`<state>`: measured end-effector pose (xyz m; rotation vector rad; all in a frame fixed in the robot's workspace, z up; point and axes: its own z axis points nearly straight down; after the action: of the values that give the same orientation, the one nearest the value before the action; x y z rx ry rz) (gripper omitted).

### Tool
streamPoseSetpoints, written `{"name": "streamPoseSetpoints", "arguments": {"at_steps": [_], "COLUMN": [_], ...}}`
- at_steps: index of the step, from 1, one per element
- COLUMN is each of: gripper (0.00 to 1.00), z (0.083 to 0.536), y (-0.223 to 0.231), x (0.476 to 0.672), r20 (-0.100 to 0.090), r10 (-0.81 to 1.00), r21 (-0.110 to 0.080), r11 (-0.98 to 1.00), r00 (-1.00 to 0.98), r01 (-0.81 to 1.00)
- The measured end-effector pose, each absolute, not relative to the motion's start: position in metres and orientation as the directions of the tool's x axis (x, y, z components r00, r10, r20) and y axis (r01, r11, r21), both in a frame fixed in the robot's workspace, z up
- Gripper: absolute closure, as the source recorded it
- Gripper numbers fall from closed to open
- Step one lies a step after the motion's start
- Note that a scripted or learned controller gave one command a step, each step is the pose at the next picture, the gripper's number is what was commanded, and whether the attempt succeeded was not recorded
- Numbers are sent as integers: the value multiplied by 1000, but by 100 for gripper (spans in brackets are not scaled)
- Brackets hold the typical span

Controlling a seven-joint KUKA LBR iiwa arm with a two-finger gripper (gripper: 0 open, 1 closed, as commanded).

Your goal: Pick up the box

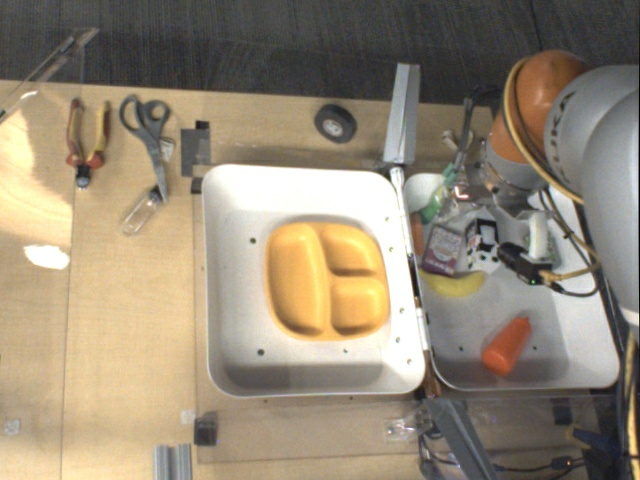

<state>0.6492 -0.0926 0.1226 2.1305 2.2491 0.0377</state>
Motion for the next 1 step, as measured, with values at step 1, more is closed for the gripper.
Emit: {"name": "streamPoseSetpoints", "arguments": {"at_steps": [1], "gripper": [0], "z": [123], "y": [-92], "x": [650], "r20": [-15], "r10": [998], "r21": [50], "r11": [55], "r00": [-55], "r01": [997]}}
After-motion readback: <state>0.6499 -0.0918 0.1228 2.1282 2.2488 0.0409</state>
